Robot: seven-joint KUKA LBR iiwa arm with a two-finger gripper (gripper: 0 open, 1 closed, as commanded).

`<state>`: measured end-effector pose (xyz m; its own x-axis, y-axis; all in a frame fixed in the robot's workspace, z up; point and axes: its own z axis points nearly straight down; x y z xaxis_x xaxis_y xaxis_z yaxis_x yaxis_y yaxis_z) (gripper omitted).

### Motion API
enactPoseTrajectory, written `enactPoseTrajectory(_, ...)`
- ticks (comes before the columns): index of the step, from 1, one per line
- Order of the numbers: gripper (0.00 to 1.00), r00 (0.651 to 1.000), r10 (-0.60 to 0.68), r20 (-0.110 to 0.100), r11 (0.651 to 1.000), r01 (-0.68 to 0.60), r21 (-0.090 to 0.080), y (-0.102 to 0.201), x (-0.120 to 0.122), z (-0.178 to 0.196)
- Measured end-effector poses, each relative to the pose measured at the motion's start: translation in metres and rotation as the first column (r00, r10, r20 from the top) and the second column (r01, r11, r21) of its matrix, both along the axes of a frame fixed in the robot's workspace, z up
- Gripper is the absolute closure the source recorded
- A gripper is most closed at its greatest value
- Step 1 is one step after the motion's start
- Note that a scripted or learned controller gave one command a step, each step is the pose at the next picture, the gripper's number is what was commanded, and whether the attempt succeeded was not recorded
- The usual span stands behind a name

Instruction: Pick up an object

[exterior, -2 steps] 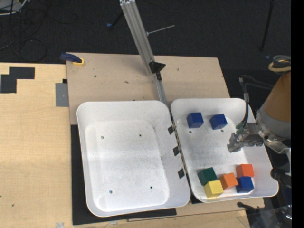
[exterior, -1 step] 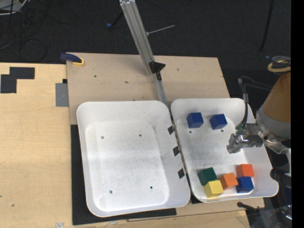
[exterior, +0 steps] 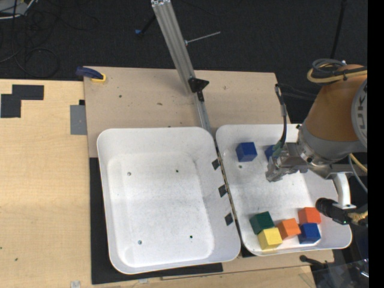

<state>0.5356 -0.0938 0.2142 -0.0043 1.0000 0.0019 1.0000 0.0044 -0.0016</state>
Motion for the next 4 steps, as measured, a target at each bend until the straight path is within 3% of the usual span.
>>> enactPoseTrajectory(3,1.00,1.000,-0.002,0.000,1.000,0.002,-0.001,0.137,0.073,0.002)
enactPoseTrajectory(4,1.00,1.000,-0.001,0.003,1.000,0.001,0.000,0.178,0.106,0.021)
